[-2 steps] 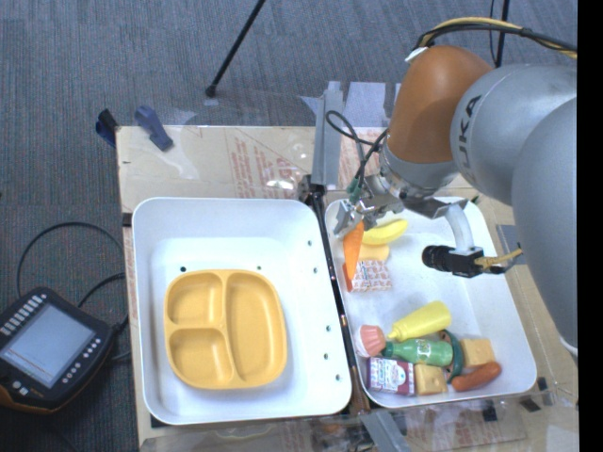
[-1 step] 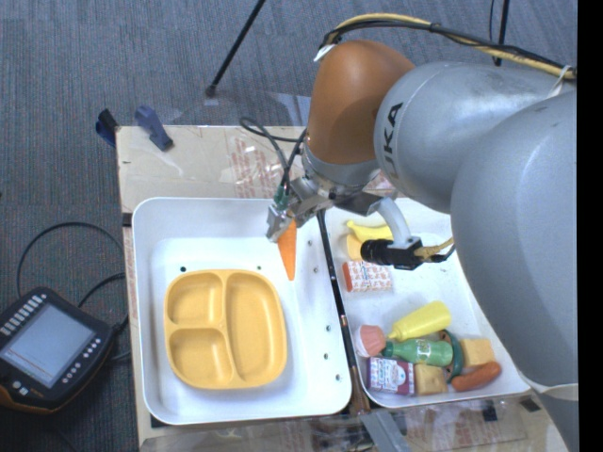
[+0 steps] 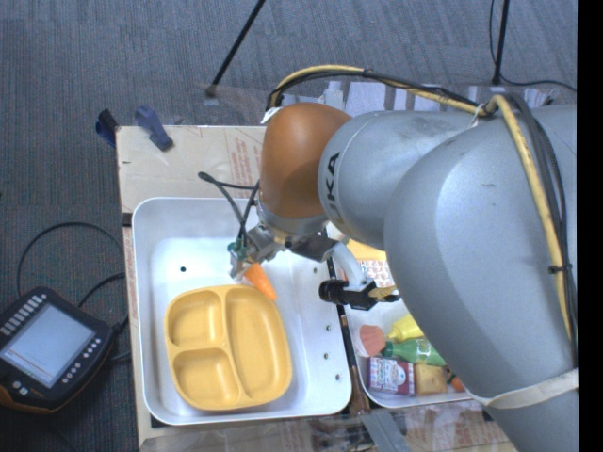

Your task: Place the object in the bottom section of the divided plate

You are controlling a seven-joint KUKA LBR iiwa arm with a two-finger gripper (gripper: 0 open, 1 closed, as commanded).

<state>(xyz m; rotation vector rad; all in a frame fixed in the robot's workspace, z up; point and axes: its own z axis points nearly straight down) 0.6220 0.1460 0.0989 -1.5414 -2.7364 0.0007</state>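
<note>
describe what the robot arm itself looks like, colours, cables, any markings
The arm is bulky, rounded and grey, with black KUKA lettering on the casing near the wrist. A smooth orange-brown domed band sits above the wrist. Yellow and black cables run along its upper side. The gripper is small, dark and metallic, with thin black wires beside it.

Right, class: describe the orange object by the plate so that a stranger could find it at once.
Start at the left white bin, which holds a yellow divided plate. At the plate's upper edge, under the gripper, is a small orange carrot-like piece, the bin's only orange item.
</note>
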